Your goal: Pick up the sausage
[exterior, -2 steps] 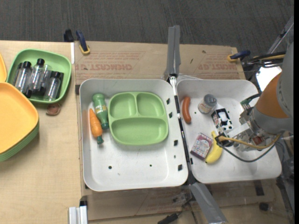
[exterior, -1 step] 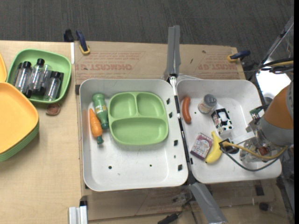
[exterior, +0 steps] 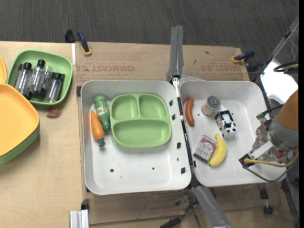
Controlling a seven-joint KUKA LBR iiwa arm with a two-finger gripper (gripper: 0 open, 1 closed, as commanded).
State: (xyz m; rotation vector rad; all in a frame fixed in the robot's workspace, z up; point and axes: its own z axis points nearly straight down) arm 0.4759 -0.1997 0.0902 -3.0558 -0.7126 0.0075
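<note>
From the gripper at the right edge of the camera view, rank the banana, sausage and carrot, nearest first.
Measured from the gripper over the right bin's right side:
1. Banana, right bin, lower middle.
2. Sausage, right bin, against its left wall.
3. Carrot, left bin, along its left side.

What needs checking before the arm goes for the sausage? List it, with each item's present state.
1. Sausage located: ok, it lies in the right bin, close to the left wall.
2. Sausage free on top: ok, nothing covers it.
3. Room beside it: not ok on the wall side; the can stands apart on the other side.
4. Arm position: not ok, it sits at the bin's right edge, far from the sausage.
5. Jaws ready: cannot tell.
6. Path across: cannot tell; banana, small carton and packet lie between.
</note>
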